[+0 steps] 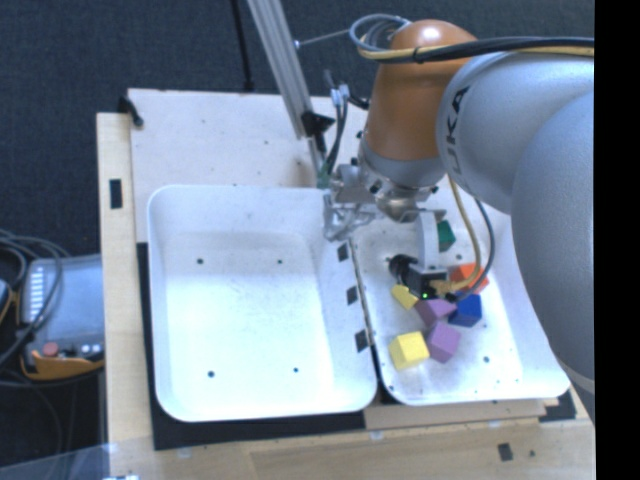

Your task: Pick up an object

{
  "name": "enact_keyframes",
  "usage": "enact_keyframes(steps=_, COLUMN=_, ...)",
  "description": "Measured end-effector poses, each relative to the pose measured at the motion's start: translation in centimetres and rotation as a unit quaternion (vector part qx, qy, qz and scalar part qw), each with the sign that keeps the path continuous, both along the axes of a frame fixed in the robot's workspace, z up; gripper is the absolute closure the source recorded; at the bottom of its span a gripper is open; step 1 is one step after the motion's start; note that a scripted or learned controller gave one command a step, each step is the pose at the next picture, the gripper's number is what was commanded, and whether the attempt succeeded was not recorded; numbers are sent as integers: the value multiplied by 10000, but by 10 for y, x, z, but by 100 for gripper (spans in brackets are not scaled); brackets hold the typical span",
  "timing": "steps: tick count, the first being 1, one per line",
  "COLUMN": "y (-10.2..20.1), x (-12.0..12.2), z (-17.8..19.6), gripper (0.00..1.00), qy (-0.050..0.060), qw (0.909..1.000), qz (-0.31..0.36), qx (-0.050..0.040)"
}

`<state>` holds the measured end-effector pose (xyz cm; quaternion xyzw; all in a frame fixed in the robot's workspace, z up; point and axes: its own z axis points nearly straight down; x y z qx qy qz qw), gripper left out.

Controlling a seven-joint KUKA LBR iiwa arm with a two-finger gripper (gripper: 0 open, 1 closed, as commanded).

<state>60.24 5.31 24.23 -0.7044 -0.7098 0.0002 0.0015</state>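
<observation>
The pale desk [210, 138] stands on dark carpet [60, 48] and bears a left bin [240, 308] and a right bin [500, 368]. Coloured blocks [440, 313] lie in the right one, a yellow cube [409, 350] nearest. The pincer [342, 216] hangs over the shared rim; open or closed, I cannot tell. The grey arm [540, 148] hides that bin's far side.

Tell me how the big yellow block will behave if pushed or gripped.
The big yellow block looks flat-faced, so it should slide, not roll. Its crisp edges suggest it stays stiff when gripped. A purple block sits close beside it, so a push may nudge that.
</observation>
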Motion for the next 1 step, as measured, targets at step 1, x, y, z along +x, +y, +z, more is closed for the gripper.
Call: enact_keyframes(steps=1, y=44, x=1, z=-2, gripper=100, qy=-16, qw=10000, qz=-3, qx=-3)
